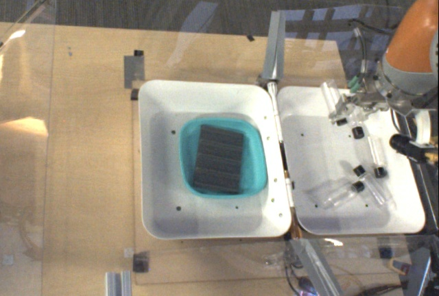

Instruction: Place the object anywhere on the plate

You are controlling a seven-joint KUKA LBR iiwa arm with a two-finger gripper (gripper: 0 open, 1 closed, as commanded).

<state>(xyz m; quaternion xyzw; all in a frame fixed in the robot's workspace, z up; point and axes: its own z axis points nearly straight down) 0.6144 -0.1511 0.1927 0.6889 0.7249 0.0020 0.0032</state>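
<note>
A teal plate sits in the middle of the left white bin. A dark grey ribbed block lies flat on the plate, slightly tilted, well inside its rim. My gripper hangs over the upper part of the right bin, below the arm's orange band. It is well apart from the plate and the block, with the bins' shared wall between them.
Several clear tubes with black caps lie scattered in the right bin, mostly in its right half. A grey metal post rises behind the gap between the bins. Bare wooden bench stretches to the left.
</note>
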